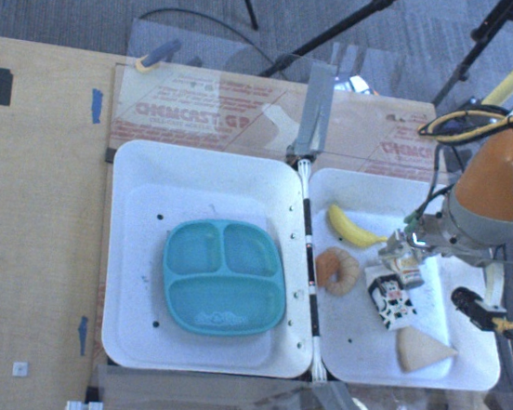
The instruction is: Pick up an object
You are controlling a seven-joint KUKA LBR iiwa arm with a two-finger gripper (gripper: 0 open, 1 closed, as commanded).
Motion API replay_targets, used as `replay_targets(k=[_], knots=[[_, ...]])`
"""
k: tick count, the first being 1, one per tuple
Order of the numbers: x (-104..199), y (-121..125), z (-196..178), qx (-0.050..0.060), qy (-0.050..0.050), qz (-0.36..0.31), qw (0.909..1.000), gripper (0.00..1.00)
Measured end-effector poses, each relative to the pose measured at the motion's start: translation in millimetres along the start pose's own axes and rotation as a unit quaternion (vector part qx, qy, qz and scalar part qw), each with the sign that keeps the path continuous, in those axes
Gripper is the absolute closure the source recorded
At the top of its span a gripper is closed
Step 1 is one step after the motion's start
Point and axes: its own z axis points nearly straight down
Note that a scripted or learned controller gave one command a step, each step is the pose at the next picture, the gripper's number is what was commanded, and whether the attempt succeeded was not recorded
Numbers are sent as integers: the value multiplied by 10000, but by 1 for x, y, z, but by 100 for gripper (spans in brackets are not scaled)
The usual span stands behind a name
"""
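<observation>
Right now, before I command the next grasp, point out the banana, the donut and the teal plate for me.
banana (351, 227): camera view, middle of its curved yellow body.
donut (326, 268): camera view, left side of its brown ring.
teal plate (220, 309): camera view, floor of its large lower compartment.

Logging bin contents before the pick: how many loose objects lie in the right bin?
4: a banana at the back left, a donut by the left wall, a black-and-white item mid-bin, a tan wedge in front. The arm may hide more.
</observation>
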Motion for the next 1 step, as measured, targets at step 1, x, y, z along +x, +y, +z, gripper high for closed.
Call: replay_targets(k=[1], knots=[[80,-24,-102,51,10,-195,9998,100]])
